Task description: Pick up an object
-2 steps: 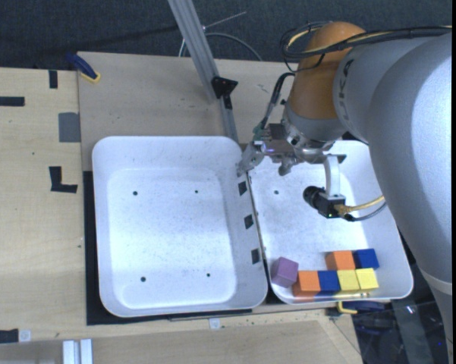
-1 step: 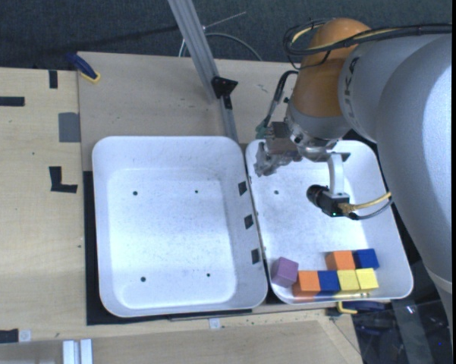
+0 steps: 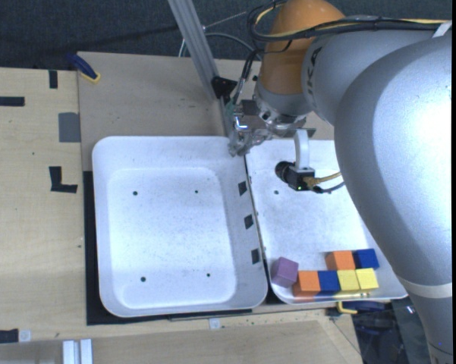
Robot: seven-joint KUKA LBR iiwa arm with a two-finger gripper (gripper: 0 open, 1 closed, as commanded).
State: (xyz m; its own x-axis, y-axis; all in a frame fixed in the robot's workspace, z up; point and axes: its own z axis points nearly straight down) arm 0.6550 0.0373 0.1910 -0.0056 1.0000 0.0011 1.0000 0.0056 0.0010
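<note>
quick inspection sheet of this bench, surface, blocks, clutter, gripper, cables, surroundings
surface: wooden bench bearing left bin and right bin side by side
job's things: purple block, two orange, two blue and two yellow blocks clustered at the right bin's near edge
clutter: nothing seen in the bins
grippers: gripper at the far end of the divide between the bins, far from the blocks, nothing visibly held
cables: black cables loop by the orange band; a yellowish lead near the wrist
surroundings: black tape marks on the bench, a blue-yellow item at its far edge
</note>
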